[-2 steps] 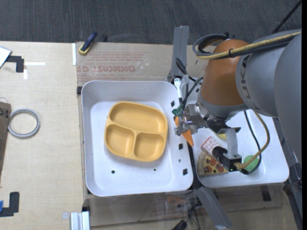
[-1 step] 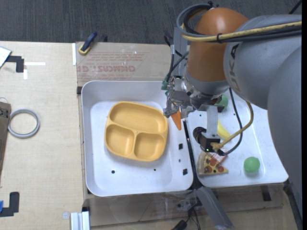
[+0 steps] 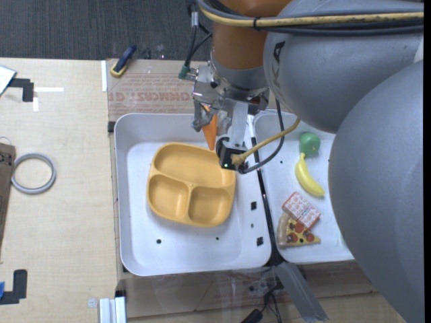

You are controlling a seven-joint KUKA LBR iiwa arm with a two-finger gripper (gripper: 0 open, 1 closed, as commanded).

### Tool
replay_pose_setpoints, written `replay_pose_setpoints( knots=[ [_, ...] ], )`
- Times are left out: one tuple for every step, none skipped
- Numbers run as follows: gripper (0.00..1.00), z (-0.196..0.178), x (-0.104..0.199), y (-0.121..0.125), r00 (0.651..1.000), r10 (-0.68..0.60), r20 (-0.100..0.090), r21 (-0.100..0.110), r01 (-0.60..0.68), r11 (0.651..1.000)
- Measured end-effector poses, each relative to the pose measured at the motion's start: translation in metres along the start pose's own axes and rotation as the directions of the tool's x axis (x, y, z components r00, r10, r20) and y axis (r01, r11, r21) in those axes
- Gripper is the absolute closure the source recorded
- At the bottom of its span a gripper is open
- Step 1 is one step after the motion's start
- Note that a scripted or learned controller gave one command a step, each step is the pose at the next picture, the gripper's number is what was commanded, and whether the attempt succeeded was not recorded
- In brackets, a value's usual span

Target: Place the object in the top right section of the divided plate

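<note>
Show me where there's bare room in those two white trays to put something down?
The left bin has bare floor below and left of the yellow divided plate. Its top right corner is crowded by the gripper and an orange object. In the right bin, a banana, green object and pizza slice crowd the visible floor.

A bulky grey arm (image 3: 357,113) with smooth, rounded casings carries an orange band (image 3: 249,12) above its wrist. Black cables loop around the band, and a yellow cable (image 3: 269,143) curls beside the metal gripper (image 3: 219,130), whose mount bears a small green connector.
</note>
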State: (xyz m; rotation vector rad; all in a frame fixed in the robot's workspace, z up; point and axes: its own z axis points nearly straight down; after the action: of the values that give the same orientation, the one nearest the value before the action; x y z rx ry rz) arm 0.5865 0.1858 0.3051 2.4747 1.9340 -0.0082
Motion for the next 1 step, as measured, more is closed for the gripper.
replay_pose_setpoints(
  knots=[
    [1.0, 0.0811, 0.042, -0.007, 0.965, -0.261, 0.0, 0.001, 0.261, 0.965]
  ],
)
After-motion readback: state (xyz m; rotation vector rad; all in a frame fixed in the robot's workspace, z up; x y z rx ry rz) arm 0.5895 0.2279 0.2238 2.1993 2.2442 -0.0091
